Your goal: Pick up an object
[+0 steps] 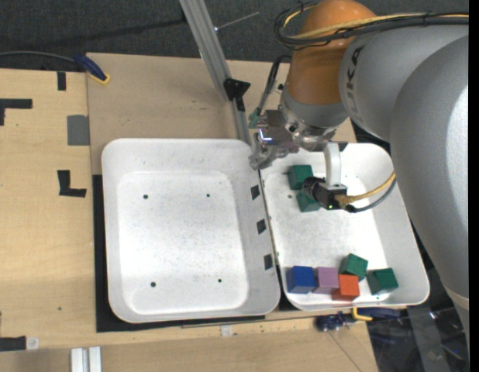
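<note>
L bin [115, 157]: white, shallow, speckled floor w/ four small dark dots. R bin [406, 242], touching it along the mid rim, holds all the blocks. Near its far end are two green ones close together, the upper green block [298, 175] and just below it the lower green block [305, 203]. Along the near wall sits a tight cluster: blue cube [301, 278], lilac cube [328, 277] beside it, orange cube [348, 287], green cube [353, 266] just behind the orange, and another green cube [384, 279] at the R end. The arm [410, 91] comes in from the R. The end effector [260, 155] hangs over R bin's far L corner by the shared rim, near the upper green block but apart from it. Can't tell if it's spread or pressed together; no block seen in it. Tan wood surface [38, 231] w/ black tape marks and a grey patch [78, 129]; black mat [99, 208] under the bins; alu rail [205, 37] slants across dark floor [108, 14] beyond.
</note>
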Controlling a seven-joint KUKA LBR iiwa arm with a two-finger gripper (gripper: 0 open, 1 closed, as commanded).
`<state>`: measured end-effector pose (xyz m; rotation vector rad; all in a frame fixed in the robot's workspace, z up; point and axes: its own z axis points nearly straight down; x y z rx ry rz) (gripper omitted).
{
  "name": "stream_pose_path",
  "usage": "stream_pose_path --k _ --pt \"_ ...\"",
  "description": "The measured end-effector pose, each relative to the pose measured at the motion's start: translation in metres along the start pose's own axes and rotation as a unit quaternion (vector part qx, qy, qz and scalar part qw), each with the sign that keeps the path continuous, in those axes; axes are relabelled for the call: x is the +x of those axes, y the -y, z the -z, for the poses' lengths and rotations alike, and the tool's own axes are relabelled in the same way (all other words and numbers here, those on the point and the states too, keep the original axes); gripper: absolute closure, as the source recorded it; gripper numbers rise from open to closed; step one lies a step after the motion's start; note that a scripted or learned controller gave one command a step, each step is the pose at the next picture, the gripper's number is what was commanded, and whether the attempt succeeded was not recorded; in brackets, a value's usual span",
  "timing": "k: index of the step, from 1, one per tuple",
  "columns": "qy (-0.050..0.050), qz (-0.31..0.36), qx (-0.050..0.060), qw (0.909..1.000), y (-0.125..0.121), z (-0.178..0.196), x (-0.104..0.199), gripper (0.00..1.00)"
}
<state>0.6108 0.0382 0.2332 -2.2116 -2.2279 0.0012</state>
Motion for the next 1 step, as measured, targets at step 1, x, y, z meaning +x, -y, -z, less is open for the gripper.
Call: stream_pose_path --k 1 --pt "0.000 0.000 0.000 1.0000 0.0007 0.0066 0.0476 1.00"
